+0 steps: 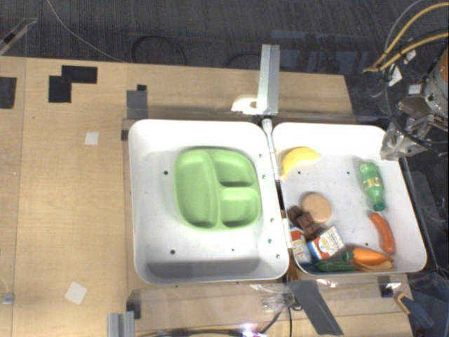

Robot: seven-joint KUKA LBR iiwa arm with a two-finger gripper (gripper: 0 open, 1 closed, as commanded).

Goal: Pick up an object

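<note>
Near the right bin's (351,135) far-right wall, a green bottle (371,184) lies lengthwise front-to-back.

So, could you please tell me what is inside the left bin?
The left bin holds one light green divided tray, lying flat near its middle, with nothing visible in its compartments. Whatever bin floor lies beneath the tray is covered, so I cannot see it.
</note>
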